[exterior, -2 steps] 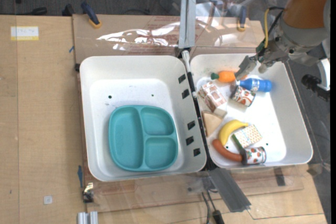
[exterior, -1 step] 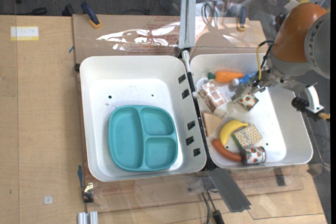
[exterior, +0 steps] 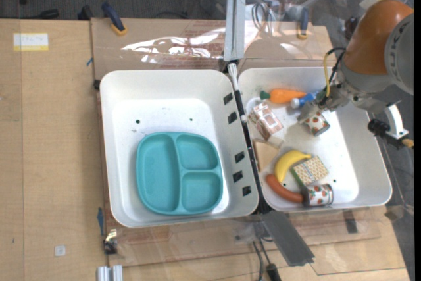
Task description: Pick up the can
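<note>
Grey links and an orange band lead down to the gripper [exterior: 323,101], low over the back of the right bin [exterior: 368,191]; whether it is spread or pinched I cannot tell. Just beneath it lies a strawberry-print box [exterior: 316,122], with a carrot [exterior: 287,96] near. The can [exterior: 318,195], patterned red and white, lies on its side at the bin's front edge, well apart from the gripper, touching a sausage [exterior: 284,188] and close beside a banana [exterior: 290,164] and cracker box [exterior: 310,170]. With 3 neighbours crowding it, a descent could catch the wrong item, or the round can might roll away.
</note>
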Tool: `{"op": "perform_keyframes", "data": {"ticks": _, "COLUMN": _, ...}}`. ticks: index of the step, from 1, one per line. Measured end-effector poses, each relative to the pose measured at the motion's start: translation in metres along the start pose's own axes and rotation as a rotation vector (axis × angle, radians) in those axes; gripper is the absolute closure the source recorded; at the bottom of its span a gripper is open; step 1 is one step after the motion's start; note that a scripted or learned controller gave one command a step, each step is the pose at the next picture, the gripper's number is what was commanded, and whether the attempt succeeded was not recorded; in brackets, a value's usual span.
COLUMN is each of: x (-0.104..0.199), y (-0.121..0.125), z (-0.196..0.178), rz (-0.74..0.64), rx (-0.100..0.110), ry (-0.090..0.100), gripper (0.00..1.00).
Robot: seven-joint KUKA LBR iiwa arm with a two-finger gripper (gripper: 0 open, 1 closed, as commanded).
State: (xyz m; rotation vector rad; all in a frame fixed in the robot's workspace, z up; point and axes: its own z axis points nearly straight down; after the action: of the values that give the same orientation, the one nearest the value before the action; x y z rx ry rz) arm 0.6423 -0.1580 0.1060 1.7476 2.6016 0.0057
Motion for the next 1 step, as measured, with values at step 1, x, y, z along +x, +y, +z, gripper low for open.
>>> {"op": "perform_keyframes", "data": {"ticks": 1, "x": 0.043, "y": -0.0055, "z": -0.1252, "rz": 0.137, "rx": 0.004, "ry": 0.001, "gripper": 1.0}}
